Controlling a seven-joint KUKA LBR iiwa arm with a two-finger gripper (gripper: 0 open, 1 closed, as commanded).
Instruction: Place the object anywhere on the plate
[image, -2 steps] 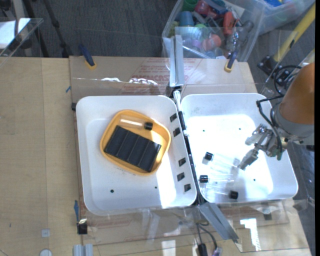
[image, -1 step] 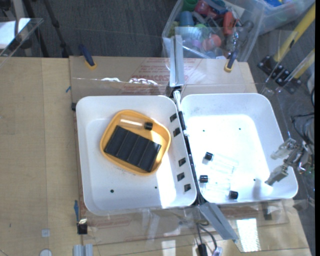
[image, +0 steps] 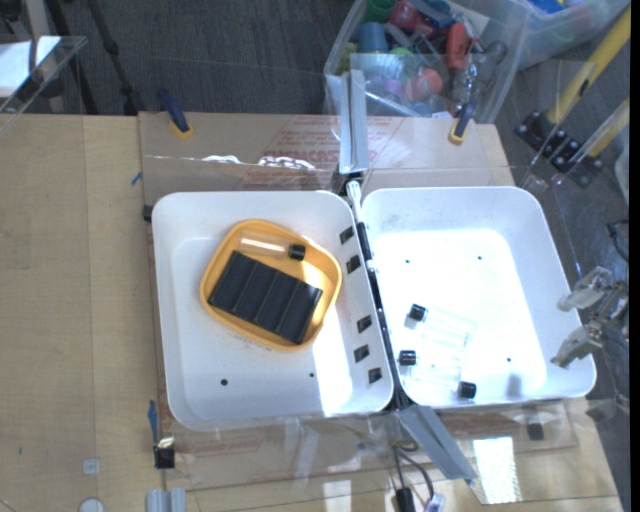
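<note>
Camera view shows clear black-capped vials (image: 440, 322) lying in the right bin (image: 530, 215), probably light, stiff and slippery, best pinched across the body; the gripper (image: 580, 323) has its fingers spread, empty.

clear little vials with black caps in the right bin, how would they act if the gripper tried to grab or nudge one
The clear plastic vials with black caps lie on their sides in the right white bin, so a nudge would probably roll them. They look small and thin, likely light. The smooth see-through walls may slip between the fingers of the gripper.
</note>
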